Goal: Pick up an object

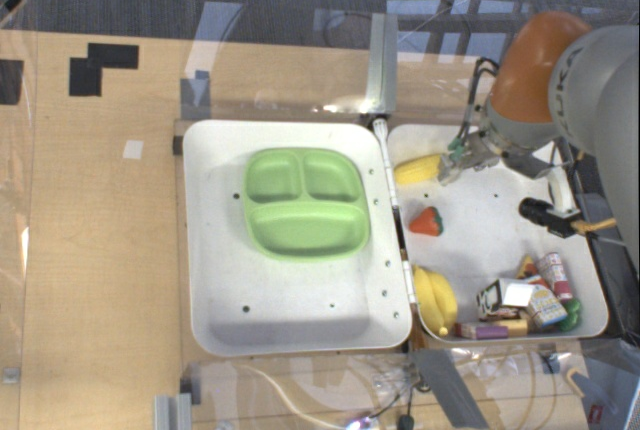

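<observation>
A wooden bench (100, 218) seen from above carries two shallow white bins side by side. The left bin (215, 298), in the middle of the frame, holds a green divided plate (303, 201) with three compartments. The right bin (480, 228) sits at the right of the frame. A grey arm (590, 78) with an orange band reaches in from the upper right, and its end effector (452, 165) is low over the bin's upper left part, right beside a yellow corn cob (417, 169); whether it is wide or narrow cannot be told. Below the cob lies a red strawberry (427, 222). A yellow banana (436, 297) rests in the bin's lower left corner, and a cluster of small packages (525, 303) fills its lower right corner.
</observation>
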{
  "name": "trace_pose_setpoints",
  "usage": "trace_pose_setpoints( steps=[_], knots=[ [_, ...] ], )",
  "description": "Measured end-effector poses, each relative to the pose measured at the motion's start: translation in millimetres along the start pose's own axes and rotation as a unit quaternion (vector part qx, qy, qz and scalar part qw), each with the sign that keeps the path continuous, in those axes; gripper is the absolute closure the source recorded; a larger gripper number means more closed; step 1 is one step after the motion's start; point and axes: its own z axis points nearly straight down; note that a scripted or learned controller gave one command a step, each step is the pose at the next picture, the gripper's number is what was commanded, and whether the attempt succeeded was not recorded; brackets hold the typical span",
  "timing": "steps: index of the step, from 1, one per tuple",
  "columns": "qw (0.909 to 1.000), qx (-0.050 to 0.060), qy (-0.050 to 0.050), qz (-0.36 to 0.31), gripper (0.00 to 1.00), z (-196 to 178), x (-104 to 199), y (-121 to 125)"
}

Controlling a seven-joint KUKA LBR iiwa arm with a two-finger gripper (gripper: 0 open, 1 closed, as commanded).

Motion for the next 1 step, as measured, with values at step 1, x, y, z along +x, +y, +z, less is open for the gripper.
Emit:
trace_pose_setpoints(
  steps=[1],
  knots=[
    [1.0, -0.001, -0.001, 0.0, 0.0, -0.5, -0.1, 0.7]
  ],
)
